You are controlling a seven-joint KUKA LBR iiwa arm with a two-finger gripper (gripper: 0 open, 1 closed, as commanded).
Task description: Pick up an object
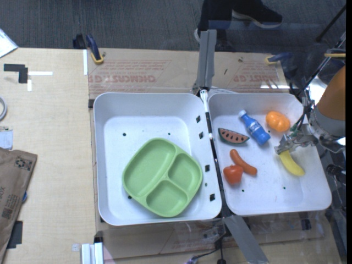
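Note:
The right bin [308,202] holds several toy foods. A yellow banana [292,165] lies at its right side. An orange fruit [278,121] and a blue bottle [254,128] sit toward the back. A watermelon slice [233,136] lies near the left wall, with an orange sausage [244,163] and a red tomato [233,174] in front of it. My gripper [287,144] hangs low over the right side of this bin, just above the banana's upper end and to the right of the bottle. Nothing is visibly held in it.
The left bin [110,120] holds a green divided plate [162,176]. A grey divider post [207,59] rises between the bins at the back. The arm's orange band [334,95] is at the right edge. Cardboard lies behind the bins.

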